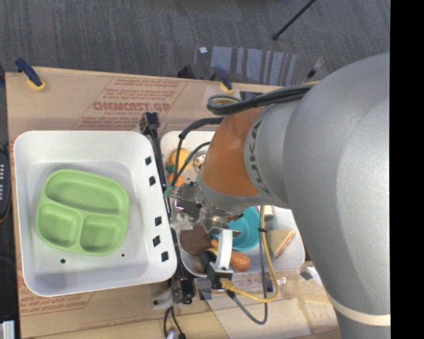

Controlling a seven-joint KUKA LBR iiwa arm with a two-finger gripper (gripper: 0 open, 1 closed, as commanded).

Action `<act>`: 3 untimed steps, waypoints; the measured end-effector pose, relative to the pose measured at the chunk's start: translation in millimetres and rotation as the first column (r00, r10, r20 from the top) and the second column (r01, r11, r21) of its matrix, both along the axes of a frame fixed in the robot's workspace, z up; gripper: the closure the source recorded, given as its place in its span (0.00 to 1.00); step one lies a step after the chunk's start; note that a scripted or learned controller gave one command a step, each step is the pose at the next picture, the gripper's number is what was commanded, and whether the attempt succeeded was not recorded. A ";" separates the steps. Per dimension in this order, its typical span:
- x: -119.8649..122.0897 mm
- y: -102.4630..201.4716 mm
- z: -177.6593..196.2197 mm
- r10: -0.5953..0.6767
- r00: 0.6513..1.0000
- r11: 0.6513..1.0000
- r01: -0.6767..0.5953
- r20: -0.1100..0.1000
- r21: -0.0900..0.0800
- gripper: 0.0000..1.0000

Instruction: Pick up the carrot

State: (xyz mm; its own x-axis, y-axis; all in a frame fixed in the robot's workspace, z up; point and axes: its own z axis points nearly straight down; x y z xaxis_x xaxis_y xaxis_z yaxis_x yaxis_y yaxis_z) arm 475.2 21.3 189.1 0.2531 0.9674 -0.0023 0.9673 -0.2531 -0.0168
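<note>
The arm is covering most of the right bin. The claw is sitting buried under the wrist, so I cannot tell how far open it is. The carrot is lying below and right of the claw, its long axis running left-right and its left end hidden.

Cardboard sheet with red print covers the table. Beyond the cardboard's far edge: dark grey ribbed carpet floor, evenly lit. Thin black rod slants across the carpet, well past the cardboard's far right end. Blue-and-yellow clamp on the cardboard's far left corner, second clamp on its far edge. Shiny clear sheet just beyond that edge. Bare wood table shows below the cardboard's near edge.
</note>
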 end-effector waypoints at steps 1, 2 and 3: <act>0.7 32.9 22.5 -0.250 0.968 0.968 0.250 0.006 -0.005 1.00; 0.6 34.2 29.8 -0.232 0.973 0.973 0.232 -0.007 -0.007 1.00; -1.2 25.8 -0.5 -0.498 0.867 0.867 0.498 -0.001 -0.009 1.00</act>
